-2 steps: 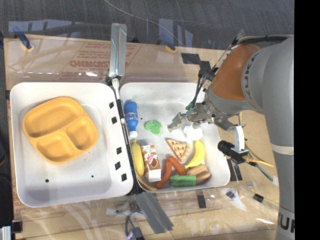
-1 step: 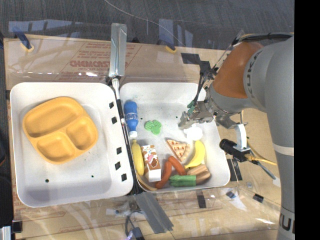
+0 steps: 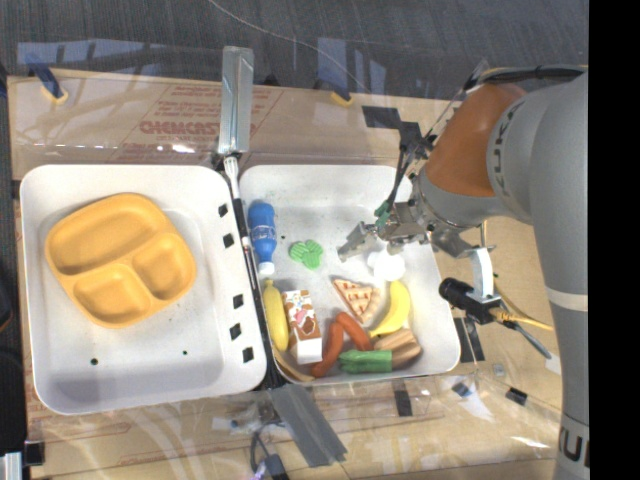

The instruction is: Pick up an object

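Two shallow white bins sit side by side on a bench covered in clear plastic sheeting. Resting in the left bin [image 3: 60, 368] is a yellow divided tray [image 3: 120, 258]. The right bin [image 3: 330, 183] holds toy food: a blue bottle [image 3: 262, 230] at its left wall, a green piece [image 3: 307, 254] near the middle, and a crowded heap along the near edge with a pizza slice [image 3: 352, 295], banana [image 3: 398, 306], carton [image 3: 303, 324] and sausage [image 3: 336, 344]. My gripper [image 3: 378, 253] hangs low over the right bin, between the green piece and the banana, just above a small white object [image 3: 387, 265]. I cannot tell how wide it stands, and nothing visibly sits in it. My guess at the risk: the white object is small and pale, so closing could miss it or nudge it into the pizza slice beside it.
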Action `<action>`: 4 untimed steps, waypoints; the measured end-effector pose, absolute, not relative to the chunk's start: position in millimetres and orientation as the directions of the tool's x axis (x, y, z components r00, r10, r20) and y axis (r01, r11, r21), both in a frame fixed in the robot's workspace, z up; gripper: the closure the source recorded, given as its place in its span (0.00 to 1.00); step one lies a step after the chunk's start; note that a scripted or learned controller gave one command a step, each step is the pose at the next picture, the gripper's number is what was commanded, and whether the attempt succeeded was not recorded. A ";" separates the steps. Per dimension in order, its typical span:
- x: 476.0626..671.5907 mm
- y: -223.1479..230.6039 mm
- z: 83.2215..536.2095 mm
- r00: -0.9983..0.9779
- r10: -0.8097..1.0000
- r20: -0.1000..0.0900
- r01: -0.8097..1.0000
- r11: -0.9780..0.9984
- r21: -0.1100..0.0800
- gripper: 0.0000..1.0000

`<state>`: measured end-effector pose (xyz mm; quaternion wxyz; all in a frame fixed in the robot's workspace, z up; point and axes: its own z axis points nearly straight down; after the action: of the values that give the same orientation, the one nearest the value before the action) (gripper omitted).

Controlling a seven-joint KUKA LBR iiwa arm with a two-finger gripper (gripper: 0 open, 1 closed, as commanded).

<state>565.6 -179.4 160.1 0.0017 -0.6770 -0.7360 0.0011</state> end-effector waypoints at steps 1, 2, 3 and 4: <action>498.5 -183.6 91.7 -0.004 1.000 0.002 1.000 0.004 -0.003 0.00; 499.8 -183.8 101.7 -0.008 1.000 0.002 1.000 0.008 -0.002 1.00; 567.1 -149.4 194.5 0.132 0.991 0.001 0.991 -0.132 0.003 1.00; 593.6 -125.5 220.4 0.349 0.937 -0.001 0.937 -0.349 -0.002 1.00</action>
<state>593.6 -125.5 220.4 0.0007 -0.8213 -0.5705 0.0010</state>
